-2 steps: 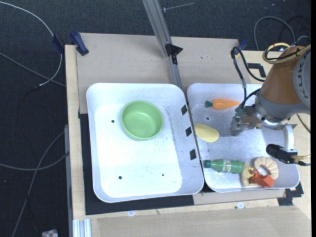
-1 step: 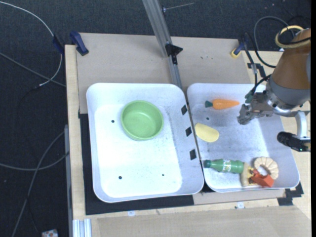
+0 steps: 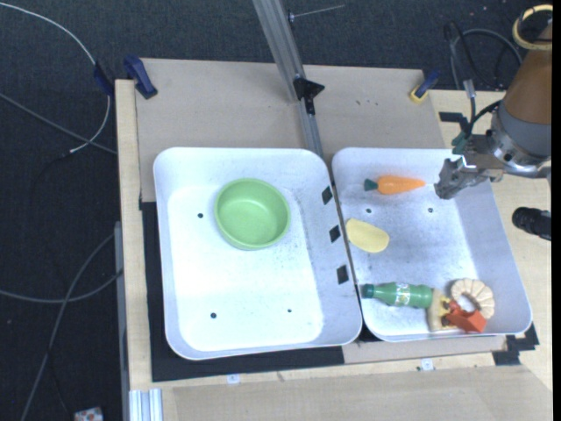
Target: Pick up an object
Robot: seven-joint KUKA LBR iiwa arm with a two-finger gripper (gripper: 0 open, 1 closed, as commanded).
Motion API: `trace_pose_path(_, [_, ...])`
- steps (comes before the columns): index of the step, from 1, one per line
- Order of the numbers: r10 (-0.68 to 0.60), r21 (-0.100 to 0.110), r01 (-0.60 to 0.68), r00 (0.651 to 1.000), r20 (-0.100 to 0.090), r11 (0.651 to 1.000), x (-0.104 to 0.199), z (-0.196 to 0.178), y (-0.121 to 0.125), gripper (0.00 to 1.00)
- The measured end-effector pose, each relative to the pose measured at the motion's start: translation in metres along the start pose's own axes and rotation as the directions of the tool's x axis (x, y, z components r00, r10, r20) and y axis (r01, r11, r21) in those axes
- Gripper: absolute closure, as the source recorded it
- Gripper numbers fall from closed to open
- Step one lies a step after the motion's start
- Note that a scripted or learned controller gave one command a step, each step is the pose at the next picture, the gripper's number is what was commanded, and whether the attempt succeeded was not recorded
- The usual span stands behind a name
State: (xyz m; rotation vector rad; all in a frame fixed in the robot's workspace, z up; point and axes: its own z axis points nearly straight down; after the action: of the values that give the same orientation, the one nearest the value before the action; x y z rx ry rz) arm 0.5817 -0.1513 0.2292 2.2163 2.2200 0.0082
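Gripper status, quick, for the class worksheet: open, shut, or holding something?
Gripper: cannot be told; it hangs over the right bin near the carrot, with nothing seen in it.

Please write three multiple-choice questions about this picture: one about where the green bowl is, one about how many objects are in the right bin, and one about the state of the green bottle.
1. Where is the green bowl?
A. left bin
B. right bin
C. on the bench

2. How many objects lie in the right bin?
A. two
B. four
C. six

3. How is the green bottle?
A. upright
B. on its side
C. in the gripper

Answers: 1 A, it sits in the left bin. 2 B: carrot, yellow piece, bottle, shrimp toy. 3 B, it lies flat, far from the gripper.
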Motion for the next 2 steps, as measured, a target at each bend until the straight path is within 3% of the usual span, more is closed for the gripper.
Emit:
trace_pose_path(1, [0.001,0.015,-0.001,1.0,-0.003,1.0,0.0,0.019,0.0,1.0])
trace_pose_path(2, [-0.002,0.018,0.003,1.0,-0.007,1.0,0.056,0.024,-0.015,1.0])
